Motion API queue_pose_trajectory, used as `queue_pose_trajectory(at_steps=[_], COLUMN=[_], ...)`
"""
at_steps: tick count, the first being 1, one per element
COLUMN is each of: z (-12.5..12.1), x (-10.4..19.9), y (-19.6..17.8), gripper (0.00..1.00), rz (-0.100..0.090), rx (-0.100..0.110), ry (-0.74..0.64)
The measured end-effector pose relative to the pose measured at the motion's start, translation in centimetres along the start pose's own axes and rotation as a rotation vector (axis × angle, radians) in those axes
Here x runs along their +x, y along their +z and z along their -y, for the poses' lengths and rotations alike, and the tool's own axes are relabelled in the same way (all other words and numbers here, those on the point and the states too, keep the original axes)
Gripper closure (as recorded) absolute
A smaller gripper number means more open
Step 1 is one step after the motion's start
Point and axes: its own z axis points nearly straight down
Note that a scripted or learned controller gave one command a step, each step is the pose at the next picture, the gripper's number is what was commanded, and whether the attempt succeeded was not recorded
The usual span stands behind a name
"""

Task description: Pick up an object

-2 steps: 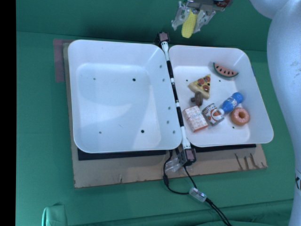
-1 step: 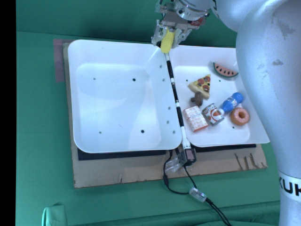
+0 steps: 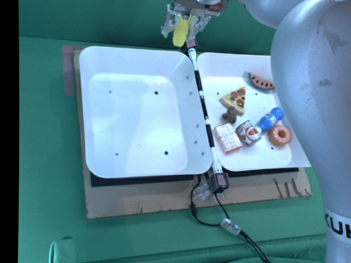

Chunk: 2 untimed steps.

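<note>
At the near edge of the worktop (image 3: 49,201), a cable (image 3: 230,226) is seen running from a small connector (image 3: 215,183) below the gap between the two bins. In the right bin (image 3: 219,70), near its front edge, a pink block (image 3: 227,137), a small can (image 3: 248,132) and a doughnut (image 3: 279,135) are lined up, with a blue bottle (image 3: 270,119) just behind the can. Farther back, a pizza slice (image 3: 234,98) and a brown piece (image 3: 230,114) are found, and a watermelon slice (image 3: 261,81) lies near the far right corner. The left bin (image 3: 137,111) is set beside it, a black and white strip (image 3: 203,103) marking the gap between them. Beyond the far edge of both bins, above the gap, the gripper (image 3: 183,27) is held aloft, and a yellow corn cob (image 3: 181,30) is clamped upright between its fingers, well apart from the other items.
</note>
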Motion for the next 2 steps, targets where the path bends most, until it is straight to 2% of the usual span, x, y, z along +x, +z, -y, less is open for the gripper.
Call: queue_pose_trajectory(at_steps=[1,2], z=[0.1,0.0], x=[3.4,4.8], y=[4.7,-0.9], gripper=[1.0,1.0], rz=[0.004,-0.001], rx=[0.009,0.0], ry=[0.001,0.001])
